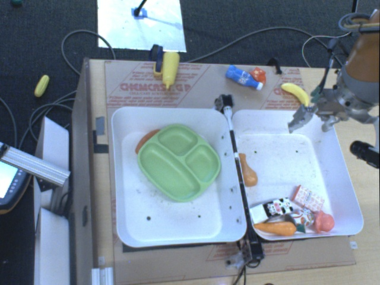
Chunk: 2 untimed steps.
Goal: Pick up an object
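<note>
A cardboard-topped bench [178, 85] is sitting on dark carpet [249, 10], with loose cables trailing around it and a pale sheet [160, 22] lying on the floor at 12 o'clock. 2 shallow white bins are resting side by side on the bench. The left bin [136, 218] is holding a green divided tray [178, 162], which is covering something orange at its 10 o'clock edge. The right bin [338, 177] is holding an orange drumstick-shaped toy [247, 172] against its left wall, and at its 6 o'clock edge a cluster is lying together: a cow-patterned carton [277, 208], an orange carrot [278, 228], a red-and-white packet [309, 199] and a pink piece [324, 221].

The gripper [314, 119] is hovering over the right bin's 1 o'clock corner, its 2 fingers spread apart with nothing between them, well apart from the cluster. Just beyond it a banana [295, 91] is lying on the cardboard, beside a blue bottle [243, 76]. A yellow bottle, possibly mustard [169, 67], is lying at 11 o'clock.
</note>
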Each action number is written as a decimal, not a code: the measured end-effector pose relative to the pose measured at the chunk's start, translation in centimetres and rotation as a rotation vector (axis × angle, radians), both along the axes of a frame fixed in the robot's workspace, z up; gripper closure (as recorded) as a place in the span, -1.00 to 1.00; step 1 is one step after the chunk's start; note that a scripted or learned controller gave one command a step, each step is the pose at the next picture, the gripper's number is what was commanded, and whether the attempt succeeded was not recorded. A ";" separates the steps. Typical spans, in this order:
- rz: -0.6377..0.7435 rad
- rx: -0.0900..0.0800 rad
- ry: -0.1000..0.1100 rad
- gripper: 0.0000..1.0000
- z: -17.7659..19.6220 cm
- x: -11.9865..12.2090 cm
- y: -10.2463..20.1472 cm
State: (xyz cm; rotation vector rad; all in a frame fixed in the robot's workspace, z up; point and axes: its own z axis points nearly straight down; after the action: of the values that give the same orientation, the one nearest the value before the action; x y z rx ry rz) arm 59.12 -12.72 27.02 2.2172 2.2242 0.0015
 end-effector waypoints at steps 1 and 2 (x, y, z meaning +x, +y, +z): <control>0.001 0.001 0.002 -1.00 -7.4 2.7 3.1; 0.001 0.000 0.002 -1.00 -12.0 2.1 4.4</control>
State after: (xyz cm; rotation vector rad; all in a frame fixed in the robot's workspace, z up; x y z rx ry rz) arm 61.23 -8.37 15.00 2.2172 2.2264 -0.0006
